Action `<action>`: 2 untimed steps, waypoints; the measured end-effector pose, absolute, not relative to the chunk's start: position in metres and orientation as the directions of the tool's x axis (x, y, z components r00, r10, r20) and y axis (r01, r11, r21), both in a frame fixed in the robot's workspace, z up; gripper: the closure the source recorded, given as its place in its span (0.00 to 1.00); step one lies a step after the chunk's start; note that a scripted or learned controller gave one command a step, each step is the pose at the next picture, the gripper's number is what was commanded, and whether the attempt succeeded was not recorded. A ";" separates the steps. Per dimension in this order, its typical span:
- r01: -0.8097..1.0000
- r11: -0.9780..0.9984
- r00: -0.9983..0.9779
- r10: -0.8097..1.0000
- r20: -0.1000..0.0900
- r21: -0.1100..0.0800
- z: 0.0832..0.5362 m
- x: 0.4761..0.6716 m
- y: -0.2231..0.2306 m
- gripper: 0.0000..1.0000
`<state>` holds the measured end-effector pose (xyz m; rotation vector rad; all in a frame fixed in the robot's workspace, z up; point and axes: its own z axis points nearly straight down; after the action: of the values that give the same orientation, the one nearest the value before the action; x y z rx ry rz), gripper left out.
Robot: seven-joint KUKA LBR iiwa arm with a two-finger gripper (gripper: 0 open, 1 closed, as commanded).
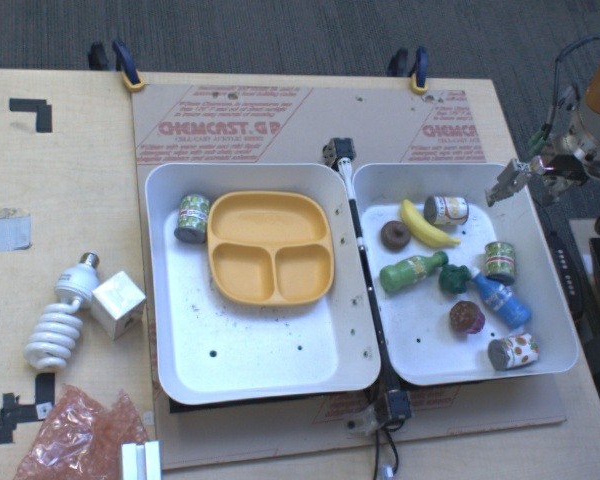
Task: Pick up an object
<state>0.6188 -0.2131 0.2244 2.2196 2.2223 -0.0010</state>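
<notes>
Starting at the bottom of the frame, we find a crumpled pink plastic wrap (75,430) at the lower left corner of the table (60,178), and just above it a white spiral light bulb (58,313) lying beside a small white cube (118,301).

In the lower right of the right bin (552,363) a spotted can (512,350) lies on its side close to the near rim. Above it sit a dark red round piece (467,317) and a blue bottle (503,301), which touches a dark green lump (455,279). A green bottle (412,271) lies tilted towards the divider between the bins, with bare white floor below it, the widest open patch in this bin. A small green-labelled can (499,261) stands near the right wall; its label is too small for us to read.

Further up, a brown ring (395,234), a banana (426,225) and a tipped can (446,209) cluster together.

The left bin (250,368) holds a yellow divided tray (271,247) with a green-labelled can (192,218) touching its left edge; the lower half of this bin floor is open.

At the right edge, the gripper (508,182) hangs over the right bin's upper right rim, above and apart from every object. We cannot tell how its fingers stand.

Across the top, the brown board (230,118) under the bins reads "CHEMCAST" in red, printed upside-down-repeated at both upper corners, and is held by blue clamps (128,66).
</notes>
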 end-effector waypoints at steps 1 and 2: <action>1.000 0.001 -0.001 1.000 -0.001 0.000 0.093 0.611 -0.131 0.00; 1.000 0.002 -0.002 1.000 0.000 -0.008 0.092 0.657 -0.150 0.00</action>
<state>0.6572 -0.1502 0.0917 2.2238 2.2277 -0.0092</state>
